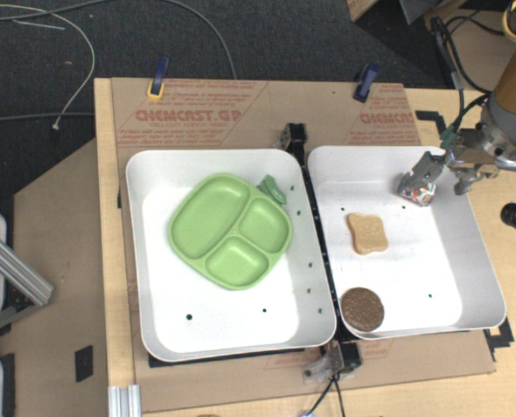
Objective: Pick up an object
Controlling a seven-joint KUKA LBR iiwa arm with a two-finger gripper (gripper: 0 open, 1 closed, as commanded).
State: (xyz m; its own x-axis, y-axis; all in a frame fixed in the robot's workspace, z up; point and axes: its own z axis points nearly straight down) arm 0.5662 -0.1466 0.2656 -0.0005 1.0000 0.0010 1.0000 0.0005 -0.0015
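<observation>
The arm reaches in from the right, over the far corner of the right bin [466,233], and the gripper [421,183] sits low there with a small grey-and-red object [420,191] at its tip. From where I stand it looks as though the fingers are closed on that object, though it is small and partly hidden by the fingers, so I would not swear the hold is firm.

That is the main risk, I'd say: the grip seems to catch only the upper edge of the thing, and it could slip out as the arm rises, dropping back into the bin or over the near wall behind it. The corner is tight too, so a finger might scrape the bin's rim.

Elsewhere in the same bin a slice of toy bread [367,233] lies near the middle and a round brown cookie [362,308] rests at the near left corner, both well apart from the gripper. The left bin [154,259] carries a green divided plate [230,230], untouched.
</observation>
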